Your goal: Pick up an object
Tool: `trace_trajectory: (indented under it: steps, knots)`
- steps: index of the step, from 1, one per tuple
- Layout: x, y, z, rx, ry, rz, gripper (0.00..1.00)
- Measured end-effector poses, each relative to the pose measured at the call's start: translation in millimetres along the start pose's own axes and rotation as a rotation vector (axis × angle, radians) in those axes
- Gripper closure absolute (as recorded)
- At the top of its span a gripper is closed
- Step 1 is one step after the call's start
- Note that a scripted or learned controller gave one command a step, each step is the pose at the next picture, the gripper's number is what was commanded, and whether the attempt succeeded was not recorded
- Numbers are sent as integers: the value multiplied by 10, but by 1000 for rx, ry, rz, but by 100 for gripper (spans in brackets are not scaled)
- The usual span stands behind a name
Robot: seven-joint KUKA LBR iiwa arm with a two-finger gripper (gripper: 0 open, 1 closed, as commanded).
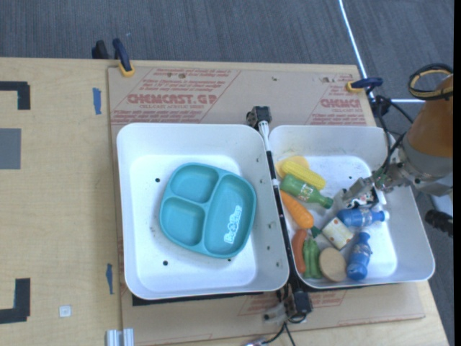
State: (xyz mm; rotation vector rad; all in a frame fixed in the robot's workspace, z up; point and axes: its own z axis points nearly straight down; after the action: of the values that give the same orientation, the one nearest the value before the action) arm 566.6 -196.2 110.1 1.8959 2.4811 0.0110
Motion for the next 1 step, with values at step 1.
trace_trajectory:
  steps: [1]
  knots:
    - [-42, 19, -133, -9, -13, 1, 100]
